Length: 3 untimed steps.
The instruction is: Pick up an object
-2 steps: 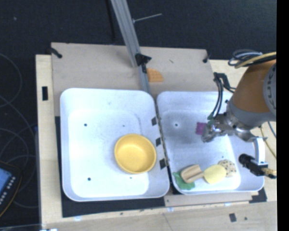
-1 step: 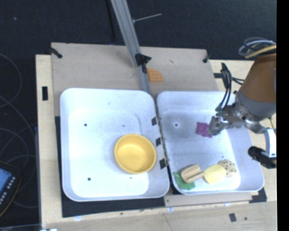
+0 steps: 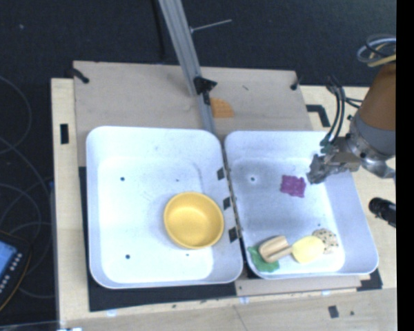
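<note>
Claw (image 3: 317, 173) hovers beside purple piece (image 3: 293, 185) in right bin (image 3: 355, 219); grip state unclear. Risk: offset descent nudges flat piece, closing on nothing.

One fixed camera looks down aslant, seemingly from mid-height, on both bins (image 3: 90, 185).

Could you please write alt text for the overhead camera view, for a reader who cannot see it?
A grey robot arm's gripper hovers in the right white bin, beside a small purple square piece. A tan cylinder, a yellow rounded object and a speckled beige ball lie along that bin's near edge. The left white bin contains a round yellow bowl.
</note>
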Each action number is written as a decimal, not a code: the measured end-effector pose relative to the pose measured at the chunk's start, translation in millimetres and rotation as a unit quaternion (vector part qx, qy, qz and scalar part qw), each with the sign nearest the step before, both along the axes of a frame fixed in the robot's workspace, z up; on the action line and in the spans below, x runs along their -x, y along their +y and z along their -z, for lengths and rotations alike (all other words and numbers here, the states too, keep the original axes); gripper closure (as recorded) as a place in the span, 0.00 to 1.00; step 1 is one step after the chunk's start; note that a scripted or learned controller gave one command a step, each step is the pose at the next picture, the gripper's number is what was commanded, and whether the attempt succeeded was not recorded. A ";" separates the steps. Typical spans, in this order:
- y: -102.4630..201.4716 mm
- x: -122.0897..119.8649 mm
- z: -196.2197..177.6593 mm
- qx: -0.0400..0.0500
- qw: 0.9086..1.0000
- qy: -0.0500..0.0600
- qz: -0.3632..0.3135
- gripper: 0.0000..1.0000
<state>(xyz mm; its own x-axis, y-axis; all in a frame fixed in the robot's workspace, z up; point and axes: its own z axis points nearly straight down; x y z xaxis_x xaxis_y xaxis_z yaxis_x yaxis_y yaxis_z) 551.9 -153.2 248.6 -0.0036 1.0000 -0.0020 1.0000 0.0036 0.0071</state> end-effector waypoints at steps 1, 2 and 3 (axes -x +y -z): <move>58.0 -4.3 7.4 -0.001 1.000 0.003 -0.002 1.00; 105.2 4.4 1.5 -0.002 1.000 0.003 -0.002 1.00; 165.0 12.8 -1.0 -0.002 1.000 0.003 -0.003 1.00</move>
